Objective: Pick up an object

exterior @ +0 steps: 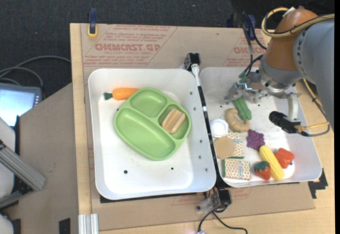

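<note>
One fixed camera looks down at a slant from above the brown cardboard-covered bench (159, 41), far enough to take in both shallow white plastic bins (106, 137). The grey, orange-banded arm (297, 41) enters from three o'clock.

Toys (249, 145) crowd the right bin (308, 172); its far corner lies open.

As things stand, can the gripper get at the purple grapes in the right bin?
Probably yes. The purple grapes lie uncovered in the right bin, with nothing stacked on them. The gripper hangs over the same bin's far part. The corn and a flat cracker sit close, so neighbours may get nudged.
</note>
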`<state>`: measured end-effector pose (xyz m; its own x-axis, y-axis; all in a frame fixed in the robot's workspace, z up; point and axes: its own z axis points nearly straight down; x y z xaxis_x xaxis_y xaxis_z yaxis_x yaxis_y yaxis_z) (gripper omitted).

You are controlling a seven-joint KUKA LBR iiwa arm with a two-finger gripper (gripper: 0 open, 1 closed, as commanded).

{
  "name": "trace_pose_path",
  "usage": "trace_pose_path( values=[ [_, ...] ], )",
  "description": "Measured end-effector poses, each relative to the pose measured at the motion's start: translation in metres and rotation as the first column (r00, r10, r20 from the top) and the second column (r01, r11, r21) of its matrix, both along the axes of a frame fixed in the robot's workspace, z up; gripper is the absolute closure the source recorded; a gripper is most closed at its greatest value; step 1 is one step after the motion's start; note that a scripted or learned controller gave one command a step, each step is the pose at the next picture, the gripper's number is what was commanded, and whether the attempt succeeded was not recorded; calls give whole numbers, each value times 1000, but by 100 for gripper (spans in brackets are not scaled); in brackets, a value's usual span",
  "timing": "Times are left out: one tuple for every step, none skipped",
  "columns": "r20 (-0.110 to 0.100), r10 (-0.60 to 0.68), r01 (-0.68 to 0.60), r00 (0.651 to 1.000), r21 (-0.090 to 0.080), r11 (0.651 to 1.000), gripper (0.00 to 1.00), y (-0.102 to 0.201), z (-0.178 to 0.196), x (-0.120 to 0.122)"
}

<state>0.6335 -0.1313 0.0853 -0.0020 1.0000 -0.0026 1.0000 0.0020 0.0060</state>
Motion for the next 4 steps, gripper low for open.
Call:
trace_pose_path(
  values=[
    [4, -9, 9, 1000, -5, 1000, 0, -99, 101, -18],
    [-12, -3, 3, 1000, 6, 1000, 0, -55, 103, -84],
    [-14, -3, 3, 1000, 6, 1000, 0, -29, -6, -137],
    [5, 4, -4, 1000, -5, 1000, 0, 22, 1, -55]
  ],
)
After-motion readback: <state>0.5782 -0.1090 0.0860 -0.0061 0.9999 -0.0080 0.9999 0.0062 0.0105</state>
